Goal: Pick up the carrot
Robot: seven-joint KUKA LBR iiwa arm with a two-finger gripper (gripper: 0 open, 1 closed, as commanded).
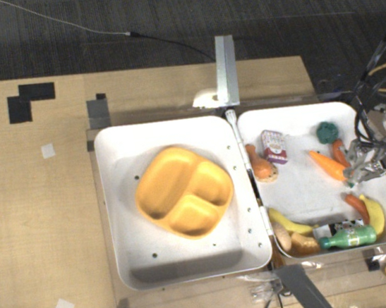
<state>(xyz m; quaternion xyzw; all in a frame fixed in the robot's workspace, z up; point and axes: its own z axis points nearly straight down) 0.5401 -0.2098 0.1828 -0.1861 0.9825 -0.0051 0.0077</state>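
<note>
The tool (358,169) hangs low over the right side of the right bin (306,201), its metal tips pointing left; whether they are spread or clenched cannot be told from this angle. The carrot (327,164) lies just left of the tool on the bin floor, slanting from upper left to lower right, its lower end right at the tool's tips, though nothing shows it between them. Up and left of the tool sits a dark green round thing (327,131), with a small orange-red piece (339,150) just below it. Below the tool lie a small red piece (357,205) and a banana (377,215), and further down a green bottle (347,237). Well to the left are a small carton (275,147) and, in the left bin (127,216), a yellow divided plate (184,190). Both bins rest on the tabletop (39,228).
</note>
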